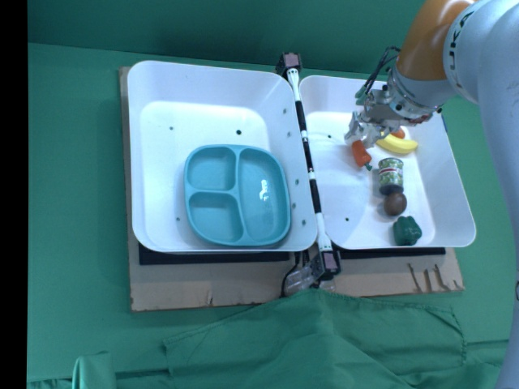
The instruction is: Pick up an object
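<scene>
While I watch from the overhead camera, I log the bench as follows, biggest item first.

Arm: grey with an orange band, reaching in from the right, its wrist over the far part of the right bin.

Left bin: white and shallow, well to the left of the fingers, across the black-and-white divider rod.

Right bin: white and shallow, directly under the fingers.

Teal plate: three compartments, lying in the left bin, well left of the fingers and nearer the camera.

Gripper: low over the right bin; I cannot tell whether its fingers are spread or closed, and I see nothing clearly between them.

Banana: yellow, just to the right of the fingers, partly under the wrist.

Carrot: orange-red, lying just below the fingertips; whether it touches them I cannot tell.

Small jar: green lid, near the fingers, on their right and towards the camera.

Green pepper: dark green, farthest from the fingers, near the bin's front right corner.

Brown ball: round, between the jar and the pepper, apart from the fingers.
</scene>
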You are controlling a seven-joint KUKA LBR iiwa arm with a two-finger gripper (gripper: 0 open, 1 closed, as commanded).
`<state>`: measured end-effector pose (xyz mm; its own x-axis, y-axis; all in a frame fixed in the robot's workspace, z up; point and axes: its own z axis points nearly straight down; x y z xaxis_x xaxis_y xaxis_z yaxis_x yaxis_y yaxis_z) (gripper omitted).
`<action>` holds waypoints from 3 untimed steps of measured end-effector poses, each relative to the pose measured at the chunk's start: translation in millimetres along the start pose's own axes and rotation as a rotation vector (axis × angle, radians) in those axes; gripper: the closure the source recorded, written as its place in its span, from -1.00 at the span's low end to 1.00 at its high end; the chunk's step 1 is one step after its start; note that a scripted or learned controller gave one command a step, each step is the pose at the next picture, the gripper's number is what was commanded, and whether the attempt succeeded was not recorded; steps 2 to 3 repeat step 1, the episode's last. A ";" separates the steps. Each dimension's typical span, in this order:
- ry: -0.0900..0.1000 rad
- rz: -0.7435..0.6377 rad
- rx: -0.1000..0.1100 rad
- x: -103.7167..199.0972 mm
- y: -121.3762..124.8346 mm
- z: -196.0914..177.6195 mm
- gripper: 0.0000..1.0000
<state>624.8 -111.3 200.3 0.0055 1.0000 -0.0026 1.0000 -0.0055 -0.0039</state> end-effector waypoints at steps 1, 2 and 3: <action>0.001 -0.003 -0.009 46.5 -6.2 -164.7 1.00; 0.001 -0.003 -0.009 46.5 -6.2 -164.7 1.00; 0.001 -0.003 -0.009 46.5 -6.2 -164.7 1.00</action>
